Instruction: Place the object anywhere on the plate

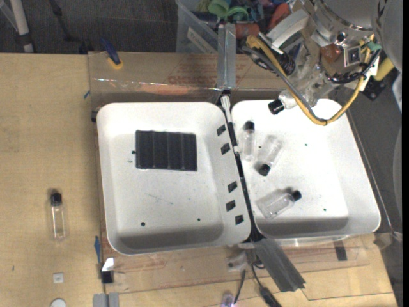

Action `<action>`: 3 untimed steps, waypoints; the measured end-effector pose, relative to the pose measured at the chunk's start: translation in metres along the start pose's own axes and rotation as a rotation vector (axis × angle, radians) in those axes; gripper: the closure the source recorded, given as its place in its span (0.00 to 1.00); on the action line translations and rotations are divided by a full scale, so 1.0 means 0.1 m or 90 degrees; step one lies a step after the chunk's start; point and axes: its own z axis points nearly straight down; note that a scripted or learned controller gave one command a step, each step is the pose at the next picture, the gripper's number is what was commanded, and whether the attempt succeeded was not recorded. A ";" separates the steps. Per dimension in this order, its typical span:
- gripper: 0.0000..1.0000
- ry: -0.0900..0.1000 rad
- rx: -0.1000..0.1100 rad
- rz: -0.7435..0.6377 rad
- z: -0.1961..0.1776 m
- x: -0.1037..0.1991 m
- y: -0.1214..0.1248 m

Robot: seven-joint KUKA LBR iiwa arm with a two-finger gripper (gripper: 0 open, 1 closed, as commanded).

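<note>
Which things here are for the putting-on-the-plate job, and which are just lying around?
For the job:
black plate in the left bin
upper vial, middle vial and lower vial in the right bin; any could be the object

Just lying about:
lone vial on the bench, left of the bins
tub of colourful things behind the bins
blue clip behind the left bin
</note>
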 end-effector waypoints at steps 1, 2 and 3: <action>1.00 0.000 -0.001 0.077 0.00 -0.32 -0.32; 1.00 0.000 -0.001 0.039 1.38 -0.17 -1.35; 1.00 0.000 -0.001 0.078 2.49 0.00 -1.82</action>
